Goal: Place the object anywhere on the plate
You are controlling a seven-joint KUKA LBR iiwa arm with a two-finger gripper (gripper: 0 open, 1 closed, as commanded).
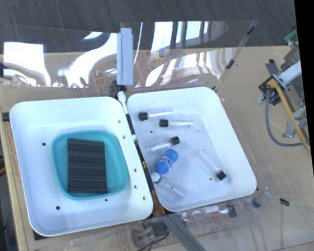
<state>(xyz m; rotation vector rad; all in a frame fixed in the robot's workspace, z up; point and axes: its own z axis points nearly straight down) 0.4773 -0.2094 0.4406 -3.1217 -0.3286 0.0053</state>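
Vials (171,124) and blue-capped bottle (167,161) lie loose in right bin (235,141); teal plate (116,160) carries only a black ridged block (86,165); nothing transferred; jaw state cannot be told.

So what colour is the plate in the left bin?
Teal plate, under a dark ribbed block; camera view.

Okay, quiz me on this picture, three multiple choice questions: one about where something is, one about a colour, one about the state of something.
1. Where is the square teal plate?
A. in the left white bin
B. in the right white bin
C. on the bare bench

2. What colour is the ribbed rectangular block?
A. red
B. dark grey
C. yellow

3. How is the small blue bottle resting?
A. lying in the right white bin
B. on the plate
C. standing on the bench

Answers: 1 A, the left white bin holds the plate. 2 B, dark against teal. 3 A, among clear black-capped vials.
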